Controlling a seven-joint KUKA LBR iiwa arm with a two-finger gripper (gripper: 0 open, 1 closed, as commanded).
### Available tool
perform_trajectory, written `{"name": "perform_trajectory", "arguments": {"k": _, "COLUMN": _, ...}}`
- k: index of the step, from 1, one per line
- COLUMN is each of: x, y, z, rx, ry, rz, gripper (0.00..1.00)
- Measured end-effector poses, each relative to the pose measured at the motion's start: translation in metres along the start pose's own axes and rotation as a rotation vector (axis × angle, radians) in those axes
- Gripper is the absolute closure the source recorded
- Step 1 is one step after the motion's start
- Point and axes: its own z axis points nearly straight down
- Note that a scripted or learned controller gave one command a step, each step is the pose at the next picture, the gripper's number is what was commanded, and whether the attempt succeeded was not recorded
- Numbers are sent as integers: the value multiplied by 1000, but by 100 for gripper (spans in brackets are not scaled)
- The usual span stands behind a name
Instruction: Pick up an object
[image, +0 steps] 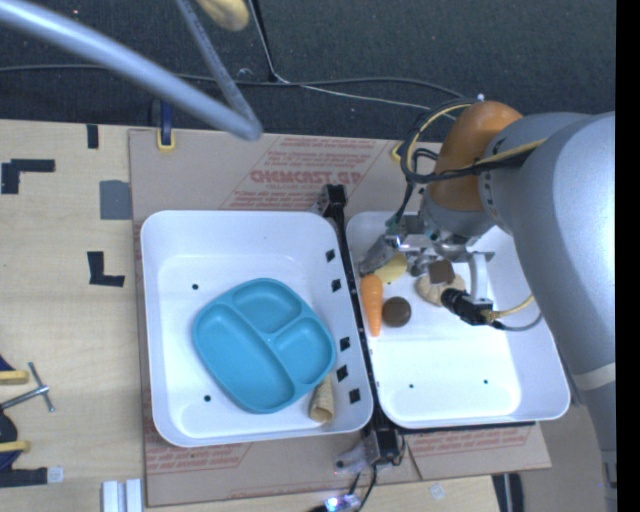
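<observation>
The two-finger gripper (432, 262) hangs low over the far left part of the shallow white plastic right bin (470, 385). Its metal and black parts are tangled with cables, and whether it is spread or closed cannot be told. Nothing can be seen held in it.

Just beneath and beside it lies a small cluster. A pale yellow, rounded soft-looking piece (391, 270) sits at the gripper's left. A smooth orange carrot-shaped toy (372, 304) lies lengthwise along the bin's left wall, touching or nearly touching the yellow piece. A dark brown round ball-like object (397, 312) rests just beside the carrot. A beige lumpy object (431, 292) sits right under the gripper body.

The grey arm (560, 220), with its glossy orange band (472, 150), covers the bin's far right. The near half of this bin is open white floor.

The white plastic left bin (170, 260) holds a smooth, matte blue plastic divided plate (262, 343) with three compartments, lying slantwise. A tan cone-shaped piece (322, 402) leans at the near right corner, touching the plate's edge. Open floor runs along that bin's far and left sides.

Both bins rest on a brown cardboard sheet (300, 170) with red print.
</observation>
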Motion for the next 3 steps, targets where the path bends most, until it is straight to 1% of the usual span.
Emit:
{"name": "perform_trajectory", "arguments": {"k": 1, "x": -3, "y": 1, "z": -14, "rx": -5, "ry": -6, "rz": 1, "gripper": 100}}
{"name": "perform_trajectory", "arguments": {"k": 2, "x": -2, "y": -7, "z": -64, "rx": -4, "ry": 1, "rz": 2, "gripper": 100}}
{"name": "perform_trajectory", "arguments": {"k": 3, "x": -8, "y": -12, "z": -123, "rx": -6, "ry": 0, "rz": 2, "gripper": 100}}
